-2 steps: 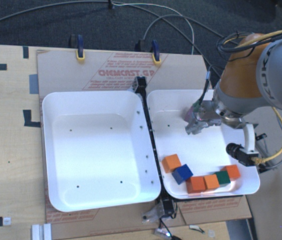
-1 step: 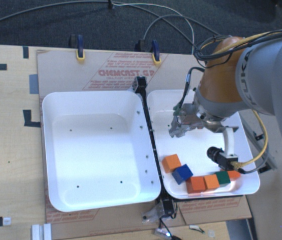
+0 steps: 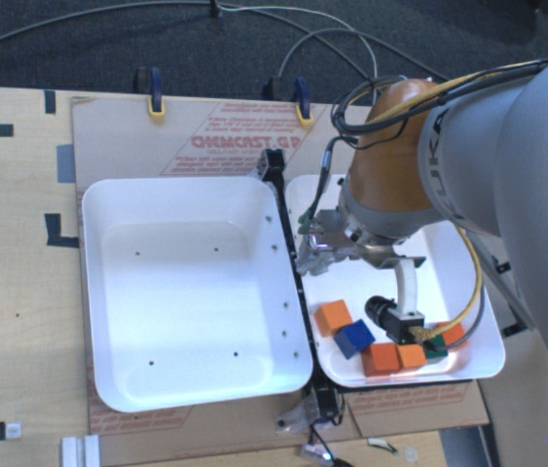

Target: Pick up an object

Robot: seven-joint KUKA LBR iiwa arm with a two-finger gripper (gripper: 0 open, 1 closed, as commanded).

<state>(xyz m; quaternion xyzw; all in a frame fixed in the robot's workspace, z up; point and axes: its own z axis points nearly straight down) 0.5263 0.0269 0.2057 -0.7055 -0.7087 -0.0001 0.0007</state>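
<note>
"Orange comes first, operator: your nearest orange block (image 3: 332,316) is a small matt cube at lower centre-right of the frame. It touches the blue block (image 3: 354,339) at its lower right."

"Edges and room?"

"The pieces crowd the lower edge of the right bin (image 3: 488,363), near its front wall. White floor shows between the nearest orange block and the gripper (image 3: 314,244). The gripper sits higher in the frame, just beside the black strip (image 3: 298,290) that runs between the bins. The left bin (image 3: 98,261) takes the frame's left half."

"Count, and the tool?"

"Two bins. One blue block. Three orange blocks are plain, with the second orange block (image 3: 383,358) touching the third orange block (image 3: 411,356). A fourth orange piece (image 3: 452,334) is partly hidden at lower right. One green piece (image 3: 436,350). You cannot tell whether the tool is released or clenched."
</note>
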